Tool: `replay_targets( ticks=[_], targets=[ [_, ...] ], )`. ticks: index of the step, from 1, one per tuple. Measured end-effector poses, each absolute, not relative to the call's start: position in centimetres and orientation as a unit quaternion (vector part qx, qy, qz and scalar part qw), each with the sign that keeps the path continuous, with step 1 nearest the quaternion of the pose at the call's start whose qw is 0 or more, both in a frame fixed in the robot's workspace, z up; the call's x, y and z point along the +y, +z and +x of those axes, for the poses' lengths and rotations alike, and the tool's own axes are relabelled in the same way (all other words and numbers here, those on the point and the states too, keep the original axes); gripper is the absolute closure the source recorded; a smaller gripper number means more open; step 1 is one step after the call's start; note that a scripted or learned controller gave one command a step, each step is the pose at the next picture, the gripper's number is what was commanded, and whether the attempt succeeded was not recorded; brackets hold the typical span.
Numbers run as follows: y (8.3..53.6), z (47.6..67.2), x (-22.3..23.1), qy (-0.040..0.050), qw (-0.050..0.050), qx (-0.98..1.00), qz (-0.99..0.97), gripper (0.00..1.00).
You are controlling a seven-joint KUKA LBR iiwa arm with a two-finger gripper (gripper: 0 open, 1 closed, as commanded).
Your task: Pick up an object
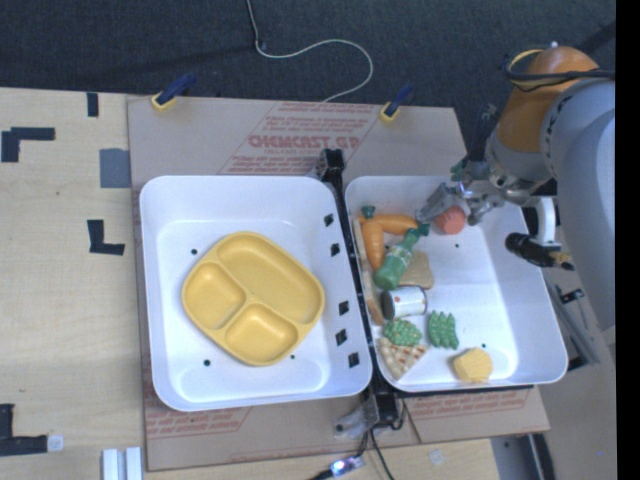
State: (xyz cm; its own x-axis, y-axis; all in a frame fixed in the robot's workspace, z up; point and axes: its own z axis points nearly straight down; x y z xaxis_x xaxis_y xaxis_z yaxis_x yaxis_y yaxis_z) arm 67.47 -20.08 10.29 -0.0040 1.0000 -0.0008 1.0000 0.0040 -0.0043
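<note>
two shallow white bins side by side on a sheet of cardboard (pixel 300 138) over a wooden bench. in the left bin (pixel 160 218), a yellow divided plate (pixel 252 296) lying flat near the middle. in the right bin (pixel 520 328), a cluster of toy food along the left wall: an orange carrot (pixel 371 242) near the top, a second orange piece (pixel 395 223) crossing just beside it, a green bottle (pixel 395 265) tilted over a tan slice of bread (pixel 418 271), a small can (pixel 404 301) on its side just below, a green leafy piece (pixel 442 329) to the right of the can, a waffle-like wedge (pixel 398 353) with a green lump (pixel 405 332) on it near the bottom wall, and a yellow lump (pixel 472 365) in the bottom right corner. reaching in from the right, a grey arm with an orange band (pixel 535 98), ending in a gripper (pixel 452 208) over the upper part of the right bin. fingers drawn in close, set to either side of a small red ball (pixel 451 220), touching it by the look of it; gap no wider than the ball. ball near the bin's back wall, well apart from the yellow lump, close to the end of the second orange piece. not clear whether the ball sits on the bin floor or hangs above it. a white cable (pixel 320 48) looping across the dark floor behind the bench.
</note>
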Motion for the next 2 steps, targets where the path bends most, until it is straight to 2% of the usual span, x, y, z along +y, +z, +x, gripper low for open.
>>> replay_targets(
  ticks=[1,2],
  targets=[
    [8.94,67.82,-20.06,-0.0017,-0.006,-0.708,-0.706,0.0],
    [9.92,67.8,-19.92,-0.0013,-0.005,-0.709,-0.705,1.0]
  ],
)
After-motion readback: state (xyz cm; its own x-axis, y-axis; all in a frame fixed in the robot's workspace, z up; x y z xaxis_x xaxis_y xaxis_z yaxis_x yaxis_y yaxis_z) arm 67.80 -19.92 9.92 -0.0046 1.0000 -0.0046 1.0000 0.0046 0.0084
